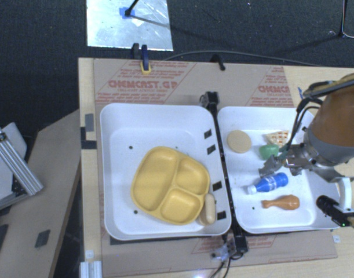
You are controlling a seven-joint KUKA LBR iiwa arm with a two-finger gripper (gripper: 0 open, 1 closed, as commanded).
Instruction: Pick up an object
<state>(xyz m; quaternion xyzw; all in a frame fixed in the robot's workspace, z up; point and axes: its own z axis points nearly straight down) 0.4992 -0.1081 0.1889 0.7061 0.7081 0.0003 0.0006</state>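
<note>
arm: the grey arm with its orange band is reaching in from the right edge of the frame, over the right bin [246,222].
gripper: the gripper [273,165] is being seen at centre right of the frame, just above the blue bottle [269,183] and beside the green object [269,151]; whether it is released or clenched cannot be told, as the tip is small and blurred.
hold: nothing is being shown as grasped.
task thing: the blue bottle is being judged the likeliest target, since it is lying nearest the gripper, in the lower middle of the right bin.
long axis: the bottle is lying on its side, its long axis running from lower left to upper right of the frame at a shallow slant.
pointing: the white cap end is pointing to the lower left, the blue body to the upper right.
step in hand: the approach to a grasp is being judged as under way.
method: the closing line is best being set across the bottle's long axis, over the blue body rather than the cap, so that rolling is being limited.
neighbours: the brown drumstick-shaped object [281,202] is lying just below the bottle and is to be left undisturbed.
risk: a round body is being judged likely to slip aside if it is met off centre.
</note>
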